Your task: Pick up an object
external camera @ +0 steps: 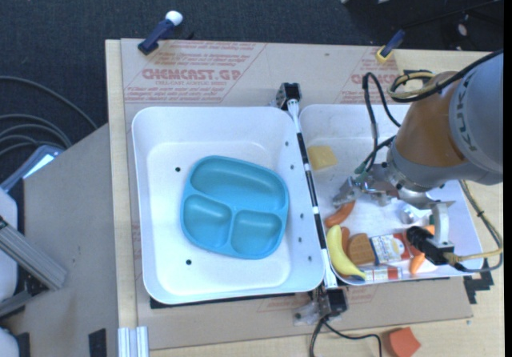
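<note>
The gripper hangs low over the right bin, near the bin's middle, and from this slant it cannot be told whether it is spread or closed; nothing can be seen held in it. Just below it and slightly to its left lies a slender orange-red piece, close to the gripper, though contact cannot be confirmed. Up and to its left, near the wall between the bins, sits a pale yellow block. Further toward the front edge, below the gripper, a banana curves along the bin's left wall, with a brown rounded piece just beside it and a small packet to the right of that; the packet's label is too small to read. A small orange bit lies by the packet's right end. Well off to the gripper's left, the left bin holds a blue divided plate. Behind both bins, the bench board carries red printing that reads "CHEMCAST GP", repeated in part above the right bin.
</note>
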Tool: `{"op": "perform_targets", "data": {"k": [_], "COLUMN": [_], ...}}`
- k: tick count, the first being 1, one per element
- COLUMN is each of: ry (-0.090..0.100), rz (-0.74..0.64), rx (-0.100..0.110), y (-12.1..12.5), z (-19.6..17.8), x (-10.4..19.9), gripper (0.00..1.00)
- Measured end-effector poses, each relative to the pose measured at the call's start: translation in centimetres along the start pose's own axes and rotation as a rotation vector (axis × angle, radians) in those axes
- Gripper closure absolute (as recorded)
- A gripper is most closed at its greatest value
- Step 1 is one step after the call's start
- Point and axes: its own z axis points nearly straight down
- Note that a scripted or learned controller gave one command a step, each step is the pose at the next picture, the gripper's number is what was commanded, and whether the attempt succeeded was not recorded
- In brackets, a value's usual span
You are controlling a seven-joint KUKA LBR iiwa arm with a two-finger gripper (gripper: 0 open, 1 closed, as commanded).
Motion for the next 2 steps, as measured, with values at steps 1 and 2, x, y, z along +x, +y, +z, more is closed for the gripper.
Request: {"op": "perform_targets", "data": {"k": [1,2], "ry": [0.000,-0.001], "rz": [0.001,-0.001], "rx": [-0.003,-0.002], "y": [0.1,-3.0], "z": [-1.0,-10.0], "x": [0.0,7.1], "gripper": [1.00,1.00]}}
